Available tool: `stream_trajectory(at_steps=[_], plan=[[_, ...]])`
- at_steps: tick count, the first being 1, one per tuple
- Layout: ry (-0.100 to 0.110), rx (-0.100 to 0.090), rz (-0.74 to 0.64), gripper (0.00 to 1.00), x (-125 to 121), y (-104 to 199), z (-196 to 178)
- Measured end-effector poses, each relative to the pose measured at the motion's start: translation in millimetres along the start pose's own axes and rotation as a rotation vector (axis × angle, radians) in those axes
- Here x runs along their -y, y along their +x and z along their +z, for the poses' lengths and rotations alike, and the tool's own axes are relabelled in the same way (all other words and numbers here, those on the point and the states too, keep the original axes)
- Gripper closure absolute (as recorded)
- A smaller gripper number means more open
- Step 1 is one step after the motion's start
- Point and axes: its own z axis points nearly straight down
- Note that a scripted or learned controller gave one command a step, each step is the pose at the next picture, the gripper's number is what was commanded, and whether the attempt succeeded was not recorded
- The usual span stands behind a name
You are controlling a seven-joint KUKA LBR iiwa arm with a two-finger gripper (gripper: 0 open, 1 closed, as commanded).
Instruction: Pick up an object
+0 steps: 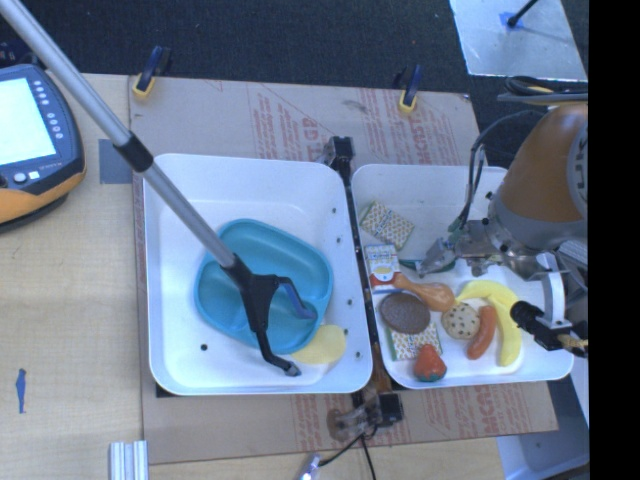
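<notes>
The claw (440, 258) hung low over the right bin (560, 368), near its left-middle part, just above the chicken drumstick (425, 290); whether it was open or closed could not be told. Below it lay a brown cookie (404, 313), a banana (497, 313), a sausage (482, 333) and a strawberry (430, 364). The left bin (180, 368) held a blue plate (262, 283) and a yellow piece (322, 345).
</notes>
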Motion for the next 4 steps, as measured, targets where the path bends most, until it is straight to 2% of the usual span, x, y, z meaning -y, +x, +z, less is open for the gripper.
stream_trajectory(at_steps=[1,2,3,4], plan=[[-0.001,-0.002,0.003,0.0,-54,-31,31],[0.001,-0.002,0.004,0.0,45,-78,33],[0.0,-0.001,0.0,0.0,-10,-32,33],[-0.002,-0.002,0.004,0.0,-107,-29,32]])
